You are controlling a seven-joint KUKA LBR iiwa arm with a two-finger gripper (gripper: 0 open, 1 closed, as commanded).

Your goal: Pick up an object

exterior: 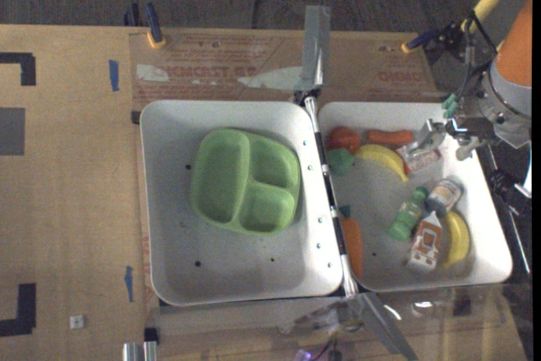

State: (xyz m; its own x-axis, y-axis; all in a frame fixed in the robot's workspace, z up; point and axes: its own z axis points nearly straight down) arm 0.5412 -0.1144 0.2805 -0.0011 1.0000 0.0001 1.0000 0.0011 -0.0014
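Left bin [161,207]: holds the divided plate [246,180], lying near its middle.
Right bin [494,266]: touches the left bin's right side.
Far left corner of right bin: tomato [343,138], with a carrot [389,136] to its right.
Near left wall: second carrot [352,246].
Right part: bottle [408,214], carton [426,243], banana [459,236].
Gripper [448,131]: over the right bin's far right.

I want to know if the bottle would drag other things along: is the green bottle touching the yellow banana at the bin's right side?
Apart. In the camera view the green bottle lies left of the juice carton, which sits between it and the banana, with white bin floor showing around the bottle.
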